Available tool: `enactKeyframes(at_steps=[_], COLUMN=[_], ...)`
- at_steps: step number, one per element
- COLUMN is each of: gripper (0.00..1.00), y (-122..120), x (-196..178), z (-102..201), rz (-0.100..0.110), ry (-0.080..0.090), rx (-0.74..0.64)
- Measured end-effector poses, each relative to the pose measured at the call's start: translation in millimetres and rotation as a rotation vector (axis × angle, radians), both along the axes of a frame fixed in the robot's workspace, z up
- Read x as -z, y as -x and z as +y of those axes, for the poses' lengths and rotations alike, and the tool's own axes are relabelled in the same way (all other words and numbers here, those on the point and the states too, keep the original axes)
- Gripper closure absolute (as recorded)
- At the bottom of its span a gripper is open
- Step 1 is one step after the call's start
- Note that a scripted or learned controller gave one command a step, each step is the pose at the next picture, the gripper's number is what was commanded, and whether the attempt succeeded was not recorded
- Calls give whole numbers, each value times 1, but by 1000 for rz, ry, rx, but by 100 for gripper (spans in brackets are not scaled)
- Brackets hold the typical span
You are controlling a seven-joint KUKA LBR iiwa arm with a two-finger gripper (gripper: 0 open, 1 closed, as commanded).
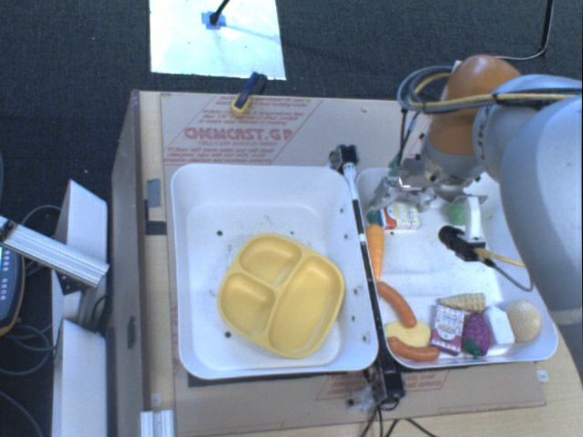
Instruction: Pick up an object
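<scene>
A brown board (264,126) is lying under two white bins on dark carpet (73,53), a pale sheet (182,25) sitting at the upper left. The left bin (196,208) is holding a yellow tray (281,294). The gripper (401,198) is hanging low over the upper end of the right bin (414,253), just above a small carton (402,216); whether it is gripping, I cannot tell. A carrot (375,248) is lying alongside.

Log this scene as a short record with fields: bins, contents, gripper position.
left bin: shallow white bin holding a yellow three-compartment plastic plate
right bin: shallow white bin with toy food
along its left wall: orange toy carrot, orange toy sausage
near its front edge: purple toy grapes, beige round toy
gripper: over the right bin's far left corner, above a small white and red packet
</scene>
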State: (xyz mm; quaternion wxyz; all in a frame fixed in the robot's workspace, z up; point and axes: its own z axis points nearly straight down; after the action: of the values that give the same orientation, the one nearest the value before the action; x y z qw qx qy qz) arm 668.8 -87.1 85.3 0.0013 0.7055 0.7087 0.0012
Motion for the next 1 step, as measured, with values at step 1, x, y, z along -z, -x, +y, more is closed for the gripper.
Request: enactKeyframes(at_steps=[1], gripper=[0], y=[72], x=[1], z=[0], rz=[2], ry=[0], rx=[3])
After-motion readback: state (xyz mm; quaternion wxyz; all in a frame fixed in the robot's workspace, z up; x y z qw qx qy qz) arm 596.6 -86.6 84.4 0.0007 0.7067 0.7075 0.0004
